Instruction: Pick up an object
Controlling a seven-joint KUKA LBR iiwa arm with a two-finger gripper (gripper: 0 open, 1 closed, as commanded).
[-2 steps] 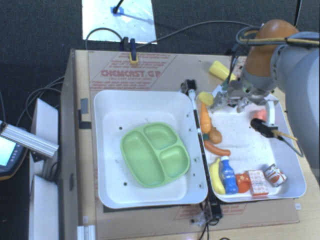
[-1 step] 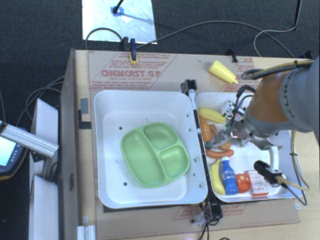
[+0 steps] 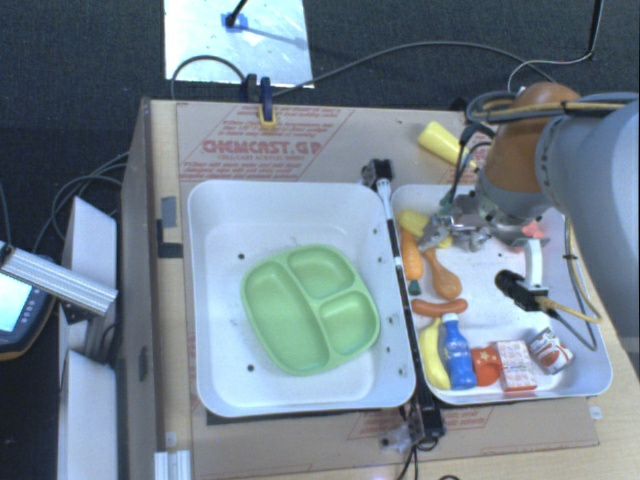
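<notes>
- Two white bins sit side by side on the bench: the left bin (image 3: 215, 268) has a green divided plate (image 3: 310, 308) lying in it, and the right bin (image 3: 585, 368) is full of small toy foods.
- The arm (image 3: 590, 158) reaches in from the right, its orange band (image 3: 520, 143) above the wrist, over the far part of the right bin.
- The gripper (image 3: 452, 230) hangs low over that bin's far-left area; I cannot tell how the jaws stand, and nothing is seen held.
- Just beside the gripper lie a carrot (image 3: 411, 256) and a drumstick (image 3: 444, 276).
- Nearer the front are a sausage (image 3: 438, 307), a banana (image 3: 432, 353), a blue bottle (image 3: 458, 353), a small carton (image 3: 515, 365) and a can (image 3: 550, 350).
- A yellow block (image 3: 438, 141) lies on the bench outside the bins, behind the right bin.
</notes>
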